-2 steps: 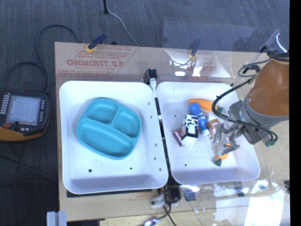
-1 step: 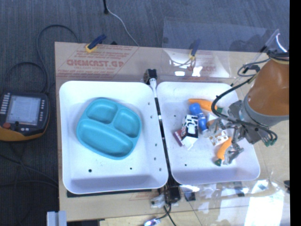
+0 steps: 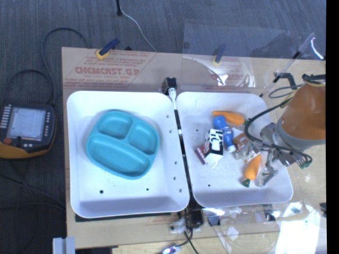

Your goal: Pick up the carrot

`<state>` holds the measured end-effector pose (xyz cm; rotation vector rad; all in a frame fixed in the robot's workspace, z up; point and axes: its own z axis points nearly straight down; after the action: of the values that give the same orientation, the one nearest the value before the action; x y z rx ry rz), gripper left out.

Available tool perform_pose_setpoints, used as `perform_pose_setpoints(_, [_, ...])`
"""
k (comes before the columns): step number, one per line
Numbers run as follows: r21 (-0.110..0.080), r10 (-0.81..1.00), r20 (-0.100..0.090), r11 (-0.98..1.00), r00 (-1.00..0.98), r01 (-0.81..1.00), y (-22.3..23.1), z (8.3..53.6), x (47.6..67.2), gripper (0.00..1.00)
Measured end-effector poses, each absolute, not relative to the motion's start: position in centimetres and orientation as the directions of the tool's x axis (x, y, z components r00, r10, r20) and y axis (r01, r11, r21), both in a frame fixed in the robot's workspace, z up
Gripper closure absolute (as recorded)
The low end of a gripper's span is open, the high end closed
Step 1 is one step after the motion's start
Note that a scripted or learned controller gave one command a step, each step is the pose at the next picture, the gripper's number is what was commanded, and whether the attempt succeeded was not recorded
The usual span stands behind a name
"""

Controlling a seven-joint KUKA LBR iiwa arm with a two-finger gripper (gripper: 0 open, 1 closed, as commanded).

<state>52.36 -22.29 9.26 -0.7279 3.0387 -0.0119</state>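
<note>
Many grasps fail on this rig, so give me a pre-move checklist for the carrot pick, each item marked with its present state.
1. Carrot located, in the right bin, near its front right corner: ok.
2. Gripper over the carrot: ok, it hangs right at it.
3. Carrot between the fingers: cannot tell, wrist and cables clutter that spot.
4. Carrot free of neighbours: ok, the blue bottle and orange piece lie apart, farther back.
5. Carrot lifted off the bin floor: cannot tell.
</note>
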Motion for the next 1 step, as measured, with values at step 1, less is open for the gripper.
perform_pose_setpoints(1, [-0.02,-0.676,-0.011,0.737,-0.737,-0.676,-19.77,9.26,50.76,0.0])
